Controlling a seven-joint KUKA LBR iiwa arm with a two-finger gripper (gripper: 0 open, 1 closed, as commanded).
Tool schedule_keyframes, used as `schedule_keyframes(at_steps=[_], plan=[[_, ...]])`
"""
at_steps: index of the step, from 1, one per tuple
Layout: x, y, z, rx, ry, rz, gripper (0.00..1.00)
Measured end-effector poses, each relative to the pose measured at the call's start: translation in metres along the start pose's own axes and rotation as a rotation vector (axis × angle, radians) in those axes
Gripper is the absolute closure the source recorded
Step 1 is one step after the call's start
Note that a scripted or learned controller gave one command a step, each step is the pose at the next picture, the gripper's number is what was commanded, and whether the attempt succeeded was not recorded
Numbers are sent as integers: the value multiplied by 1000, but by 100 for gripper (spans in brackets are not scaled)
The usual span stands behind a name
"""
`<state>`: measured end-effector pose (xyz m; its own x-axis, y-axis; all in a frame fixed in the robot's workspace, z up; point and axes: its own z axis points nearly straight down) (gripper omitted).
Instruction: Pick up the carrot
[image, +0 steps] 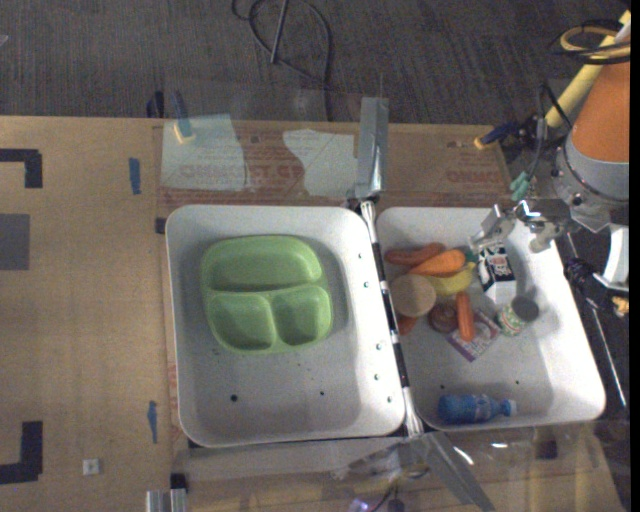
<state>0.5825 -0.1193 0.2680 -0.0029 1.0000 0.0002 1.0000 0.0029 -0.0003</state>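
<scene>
Arm (603, 120): a broad orange band is borne above a grey wrist section. Yellow and black cables (585, 45) are looped beside the band. Gripper (497, 232): a metallic grey assembly with pale bracket parts is fitted below the wrist, over the right bin (570, 395).

arm (600, 120) cut off at right, jaws indistinct

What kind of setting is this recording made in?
Most likely a robotics lab bench set up for pick-and-place trials: two white bins, left and right, side by side, tape markers on the bench, and loose cables on the floor.
</scene>
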Motion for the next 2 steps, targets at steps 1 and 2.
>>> schedule_keyframes(at_steps=[1,2], plan=[[8,81,113,-1,-1,-50,0],[-23,90,171,-17,-3,-171,0]])
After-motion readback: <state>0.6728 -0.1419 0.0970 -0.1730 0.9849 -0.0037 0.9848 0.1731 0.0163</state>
